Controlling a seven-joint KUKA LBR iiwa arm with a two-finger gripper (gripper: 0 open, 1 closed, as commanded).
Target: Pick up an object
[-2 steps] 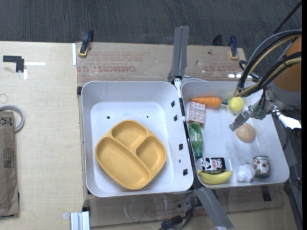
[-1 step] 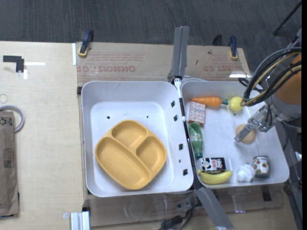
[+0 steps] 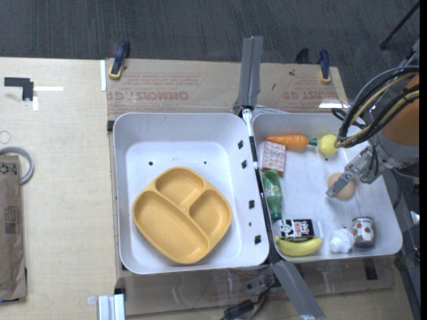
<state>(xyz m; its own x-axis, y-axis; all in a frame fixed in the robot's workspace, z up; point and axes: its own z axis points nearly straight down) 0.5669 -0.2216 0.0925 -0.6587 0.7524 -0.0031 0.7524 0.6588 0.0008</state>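
Note:
The right bin [image 3: 390,205] holds several small objects. At its back lie an orange carrot [image 3: 288,141] and a yellow lemon [image 3: 327,145]. A pink-and-white packet [image 3: 273,157] and a green bottle [image 3: 272,192] lie along its left wall. A black-and-white milk carton [image 3: 296,229] and a banana [image 3: 299,247] sit at the front, with a white lump [image 3: 341,241] and a small can [image 3: 363,231] to their right. My gripper [image 3: 340,185] reaches in from the right and hangs right over a tan round object [image 3: 345,191], partly covering it.
The left bin [image 3: 133,145] holds a yellow divided plate [image 3: 181,213]. A grey divider bar [image 3: 250,72] stands between the bins at the back. Cables [image 3: 373,105] loop above the right bin's far corner. Cardboard [image 3: 180,85] lies behind the bins.

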